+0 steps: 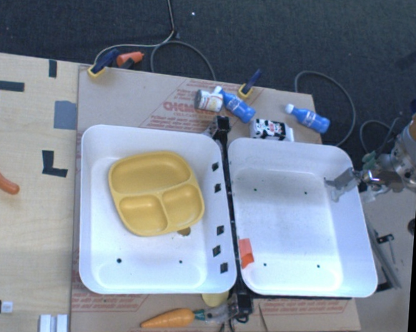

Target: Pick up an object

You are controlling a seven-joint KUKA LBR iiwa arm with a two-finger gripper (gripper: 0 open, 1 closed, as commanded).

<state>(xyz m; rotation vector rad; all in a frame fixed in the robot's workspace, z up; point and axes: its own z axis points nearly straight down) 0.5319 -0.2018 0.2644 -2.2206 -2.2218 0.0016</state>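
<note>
Arm: we are seeing it reaching in at the right edge, mostly cut off.
Claw (344,181): hovering over the right bin's (292,276) upper right rim; its state we cannot tell.
Yellow plate (157,192): lying in the left bin (93,260).
Writing: red cardboard print (171,107), partly unreadable.

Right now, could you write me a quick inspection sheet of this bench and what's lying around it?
Surface: cardboard sheet carrying left bin and right bin side by side.
Job's things: yellow divided plate in the left bin.
Clutter: two blue bottles behind the bins; toy carrot in front; sausage far left.
Grippers: gripper over the right bin's right rim, holding nothing visible.
Cables: black cable looping behind the bench.
Surroundings: dark carpet.
</note>
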